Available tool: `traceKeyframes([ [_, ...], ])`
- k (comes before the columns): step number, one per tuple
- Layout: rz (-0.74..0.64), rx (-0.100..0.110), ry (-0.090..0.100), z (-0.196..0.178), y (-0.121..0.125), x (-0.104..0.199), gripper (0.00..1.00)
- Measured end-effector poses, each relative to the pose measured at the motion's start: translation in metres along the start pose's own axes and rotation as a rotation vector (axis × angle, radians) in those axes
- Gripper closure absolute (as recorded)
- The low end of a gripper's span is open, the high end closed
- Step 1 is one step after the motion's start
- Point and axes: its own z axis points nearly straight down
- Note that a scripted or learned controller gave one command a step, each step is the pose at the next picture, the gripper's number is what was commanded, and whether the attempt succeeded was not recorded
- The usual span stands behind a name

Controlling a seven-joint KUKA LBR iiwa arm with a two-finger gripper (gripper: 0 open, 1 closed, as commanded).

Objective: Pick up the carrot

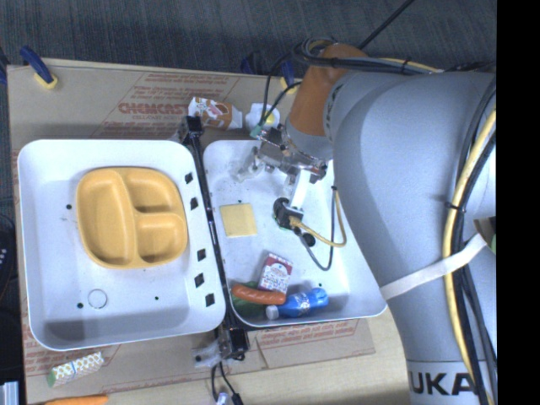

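We see the claw [253,165] hanging at the far end of the right bin [359,298], and we cannot tell how wide it stands or whether it holds anything. The carrot [258,294] lies well apart at the bin's near end, its length running crosswise, beside a blue bottle [299,303] and a small red carton [275,272]

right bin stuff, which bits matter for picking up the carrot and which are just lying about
For the job:
carrot, at the right bin's near edge
gripper, over that bin's far end

Lying about:
blue bottle, touching the carrot
small red carton
yellow cheese slice
yellow divided plate, in the left bin
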Motion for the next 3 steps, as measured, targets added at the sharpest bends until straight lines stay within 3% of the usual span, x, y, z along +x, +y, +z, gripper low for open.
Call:
traceKeyframes([
  [1, -0.066, -0.005, 0.002, -0.066, -0.005, 0.014, 0.00],
  [2, 0.282, 0.001, 0.002, -0.006, -0.050, -0.010, 0.00],
  [3, 0.276, 0.005, 0.001, -0.016, -0.050, -0.009, 1.00],
])
